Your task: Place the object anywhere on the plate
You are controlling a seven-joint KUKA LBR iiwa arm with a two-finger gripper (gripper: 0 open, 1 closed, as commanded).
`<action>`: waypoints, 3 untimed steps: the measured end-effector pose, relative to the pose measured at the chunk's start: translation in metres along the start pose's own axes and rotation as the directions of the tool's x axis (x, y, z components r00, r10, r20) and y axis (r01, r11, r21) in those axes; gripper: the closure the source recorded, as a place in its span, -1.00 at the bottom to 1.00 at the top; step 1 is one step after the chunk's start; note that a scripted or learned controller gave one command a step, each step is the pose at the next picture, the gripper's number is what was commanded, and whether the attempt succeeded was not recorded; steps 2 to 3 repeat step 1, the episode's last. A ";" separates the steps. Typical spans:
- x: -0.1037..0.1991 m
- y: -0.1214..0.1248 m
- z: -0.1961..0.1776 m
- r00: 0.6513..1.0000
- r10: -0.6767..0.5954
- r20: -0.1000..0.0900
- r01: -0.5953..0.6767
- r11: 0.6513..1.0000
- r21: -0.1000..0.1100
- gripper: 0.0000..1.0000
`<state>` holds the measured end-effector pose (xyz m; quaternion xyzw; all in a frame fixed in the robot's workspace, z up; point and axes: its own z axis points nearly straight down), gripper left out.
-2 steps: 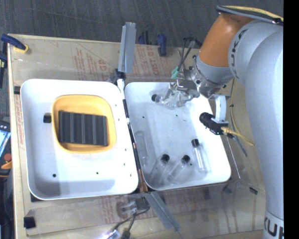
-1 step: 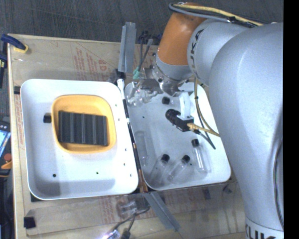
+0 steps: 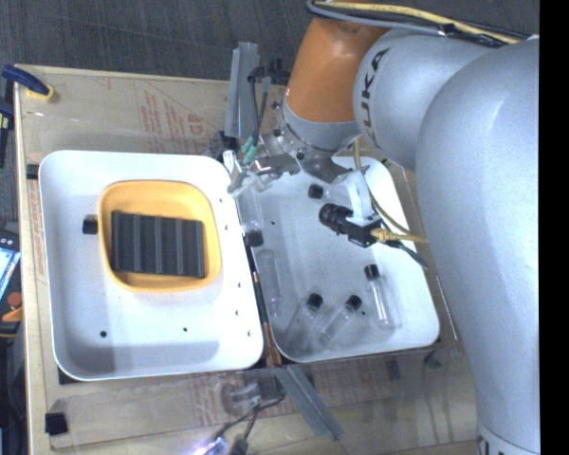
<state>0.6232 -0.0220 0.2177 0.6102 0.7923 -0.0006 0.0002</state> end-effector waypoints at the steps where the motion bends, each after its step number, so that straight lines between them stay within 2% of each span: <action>1: 0.000 0.000 0.000 1.000 -0.001 0.000 0.001 1.000 0.001 -1.00; 3: 0.000 0.000 0.000 1.000 -0.001 0.000 0.001 1.000 0.001 -1.00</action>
